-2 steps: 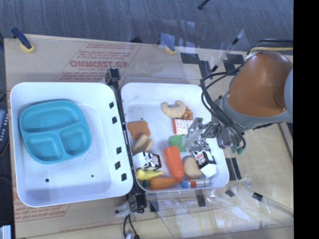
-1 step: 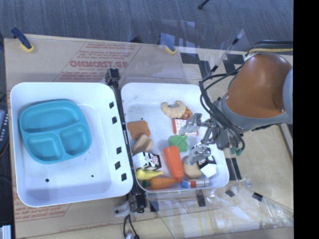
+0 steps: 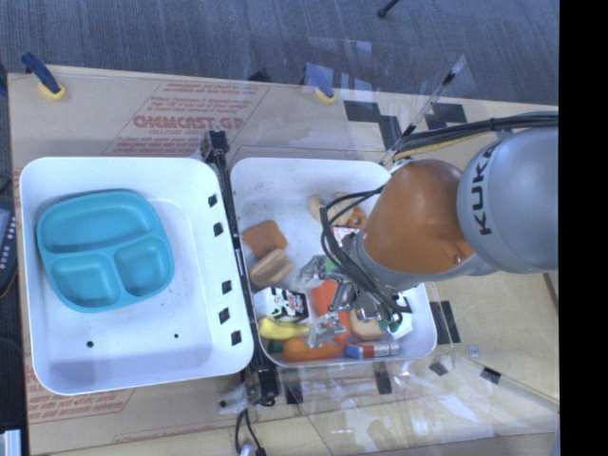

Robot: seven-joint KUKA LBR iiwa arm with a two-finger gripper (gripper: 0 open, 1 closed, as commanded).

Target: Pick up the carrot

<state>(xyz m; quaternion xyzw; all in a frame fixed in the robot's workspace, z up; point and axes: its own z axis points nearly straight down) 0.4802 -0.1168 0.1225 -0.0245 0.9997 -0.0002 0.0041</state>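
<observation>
Smooth tapered carrot [image 3: 306,351] | metal claw [image 3: 334,319] just above

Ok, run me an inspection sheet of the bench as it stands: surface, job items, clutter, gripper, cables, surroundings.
Surface: two white bins, left bin and right bin, on a cardboard-covered bench.
Job's things: carrot lies at the right bin's near edge.
Clutter: banana, two brown blocks, marker in the right bin; blue tray in the left bin.
Grippers: gripper low over the pile, just above the carrot.
Cables: black cables loop by the wrist.
Surroundings: grey carpet.
</observation>
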